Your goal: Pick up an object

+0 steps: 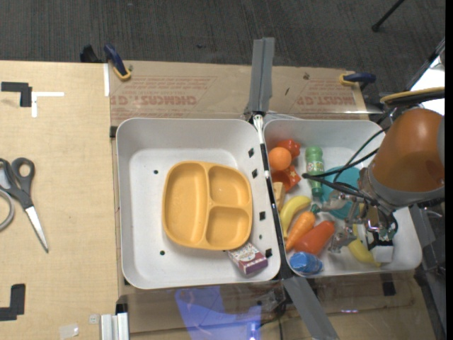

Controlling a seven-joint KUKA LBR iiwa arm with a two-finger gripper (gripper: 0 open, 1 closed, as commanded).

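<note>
Hand (pixel 348 227) low among right-bin (pixel 396 263) toys

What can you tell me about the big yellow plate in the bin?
The plate is yellow-orange and looks like smooth plastic, a rounded square split into three sunken compartments: one long one on the view's left, two smaller ones on the right. It lies flat, face up, in the left bin. A small purple box sits at its lower right corner, seemingly touching.

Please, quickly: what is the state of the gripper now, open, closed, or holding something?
Gripper: low in the right bin, among the toy food; open or closed cannot be told, and no object visibly sits between its fingers.
</note>
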